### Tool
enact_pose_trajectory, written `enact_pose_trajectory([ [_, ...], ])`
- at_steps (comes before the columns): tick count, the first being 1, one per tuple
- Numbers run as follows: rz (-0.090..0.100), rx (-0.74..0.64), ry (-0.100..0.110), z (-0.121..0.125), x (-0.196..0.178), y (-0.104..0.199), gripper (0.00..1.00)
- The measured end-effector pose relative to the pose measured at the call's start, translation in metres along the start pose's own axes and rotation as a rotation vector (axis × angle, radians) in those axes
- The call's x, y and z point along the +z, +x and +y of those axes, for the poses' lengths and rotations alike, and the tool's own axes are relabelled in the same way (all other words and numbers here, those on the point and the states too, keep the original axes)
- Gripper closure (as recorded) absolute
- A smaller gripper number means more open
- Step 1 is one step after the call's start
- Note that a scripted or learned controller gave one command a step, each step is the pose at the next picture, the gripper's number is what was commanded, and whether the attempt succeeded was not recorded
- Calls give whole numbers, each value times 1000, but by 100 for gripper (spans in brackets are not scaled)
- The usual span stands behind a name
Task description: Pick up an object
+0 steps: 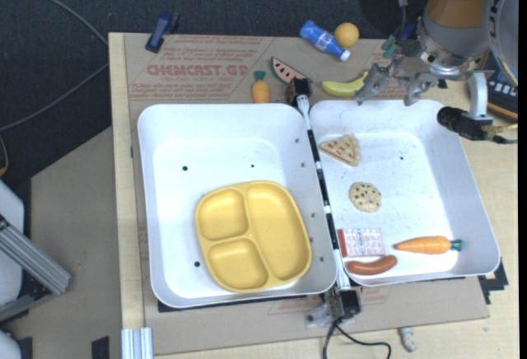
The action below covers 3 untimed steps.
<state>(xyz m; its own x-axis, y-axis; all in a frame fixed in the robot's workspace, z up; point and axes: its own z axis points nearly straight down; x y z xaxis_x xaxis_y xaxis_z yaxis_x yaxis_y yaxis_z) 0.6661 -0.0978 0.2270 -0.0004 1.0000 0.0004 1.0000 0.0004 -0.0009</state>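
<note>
Five small things are lying in the right bin (428,147), and I am taking any of them as fair game: a pizza slice (342,149) toward the bin's far-left corner, a cookie (365,196) near its middle, and, along its near wall, a red-and-white packet (361,240), a sausage (370,264) just in front of that packet, and a carrot (423,245) to their right. My claw (395,84) is hanging over the far rim of that bin, well apart from all five, and nothing is sitting between its two prongs, which are standing spread. I am judging the grab as not yet begun. Beside the right bin, the left bin (165,143) is carrying a yellow divided plate (251,234). A banana (342,86) is resting on the bench just beyond the right bin's far rim, close by my claw, likely out of play. The cookie, lying alone, is looking easiest to me.
</note>
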Motion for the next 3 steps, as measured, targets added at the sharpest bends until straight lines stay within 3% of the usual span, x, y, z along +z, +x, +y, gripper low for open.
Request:
enact_pose_trajectory([
  [1,0,1,1,-45,89,0,0],
  [2,0,1,1,-101,143,-1,0],
  [3,-1,2,-3,-100,133,-1,100],
])
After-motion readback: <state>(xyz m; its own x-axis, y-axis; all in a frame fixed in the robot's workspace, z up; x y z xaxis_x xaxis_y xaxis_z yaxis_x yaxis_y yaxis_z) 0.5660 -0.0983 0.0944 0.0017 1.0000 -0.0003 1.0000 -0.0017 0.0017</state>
